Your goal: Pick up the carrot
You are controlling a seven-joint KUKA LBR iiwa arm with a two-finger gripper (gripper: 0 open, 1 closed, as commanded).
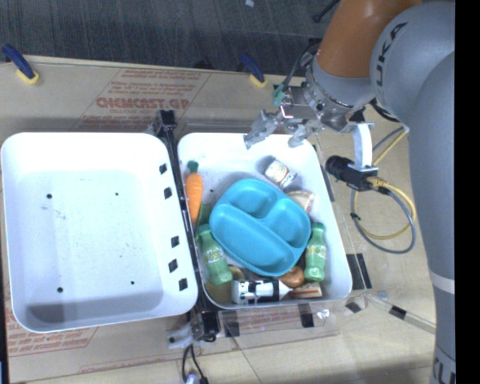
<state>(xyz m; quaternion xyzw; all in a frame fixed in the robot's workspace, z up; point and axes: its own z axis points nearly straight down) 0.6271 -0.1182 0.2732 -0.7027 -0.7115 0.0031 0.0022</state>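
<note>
An orange carrot (194,195) with a green top lies along the left wall of the right bin (224,144), beside a blue divided plate (261,223). My gripper (275,133) hangs over the far edge of the right bin, up and to the right of the carrot and well apart from it. Its fingers (256,135) are spread open with nothing between them.
Around the plate the right bin holds green bottles (214,259), a small jar (278,171), a dark bottle (256,290) and other small items. The left bin (84,229) sits alongside. Clamps (21,64) hold the cardboard at the back. Cables (380,206) hang right of the bin.
</note>
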